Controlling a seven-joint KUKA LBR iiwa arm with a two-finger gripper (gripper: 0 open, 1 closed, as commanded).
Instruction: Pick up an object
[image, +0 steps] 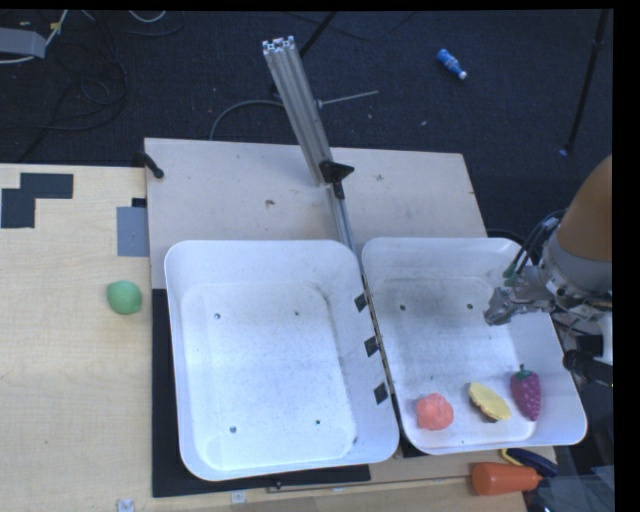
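Three small objects lie along the front of the right bin (440, 260): a pink-red lumpy one (434, 412), a yellow one (489, 402) and a purple grape-like one (526, 392). My gripper (501, 308) hangs over the right side of that bin, above and behind the purple object, apart from all three. Nothing shows between its fingers.
The left bin (262, 262) sits beside the right one, a row of black clips between them. A green ball (124, 297) rests on the wooden bench at left. An orange object (505, 478) lies in front of the right bin. A metal rail (305, 110) slants behind.
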